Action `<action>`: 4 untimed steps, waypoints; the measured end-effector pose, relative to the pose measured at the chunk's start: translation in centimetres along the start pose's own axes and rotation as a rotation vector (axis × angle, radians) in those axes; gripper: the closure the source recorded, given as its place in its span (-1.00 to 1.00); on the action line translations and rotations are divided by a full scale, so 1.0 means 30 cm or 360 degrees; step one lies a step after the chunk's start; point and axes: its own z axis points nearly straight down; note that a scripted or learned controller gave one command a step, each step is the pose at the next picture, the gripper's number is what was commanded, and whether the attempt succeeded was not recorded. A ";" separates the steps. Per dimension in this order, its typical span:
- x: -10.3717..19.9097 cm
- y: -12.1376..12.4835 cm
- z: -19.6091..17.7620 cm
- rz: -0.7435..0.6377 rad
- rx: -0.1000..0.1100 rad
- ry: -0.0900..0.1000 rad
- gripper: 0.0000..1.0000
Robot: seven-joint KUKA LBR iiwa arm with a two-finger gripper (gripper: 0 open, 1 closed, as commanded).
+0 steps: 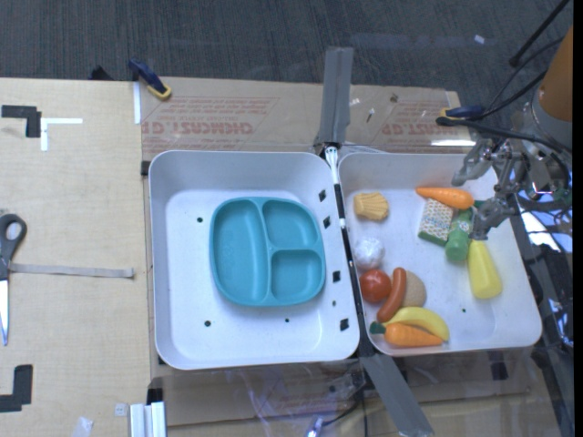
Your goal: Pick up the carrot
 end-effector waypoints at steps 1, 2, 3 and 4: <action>-0.132 -0.186 0.192 0.0198 0.0002 -0.0002 -1.00; -0.232 -0.248 0.545 0.0272 0.0000 0.0001 -1.00; -0.280 -0.253 0.589 0.0644 0.0004 -0.0011 -1.00; -0.272 -0.149 0.588 0.0764 0.0001 -0.0014 -1.00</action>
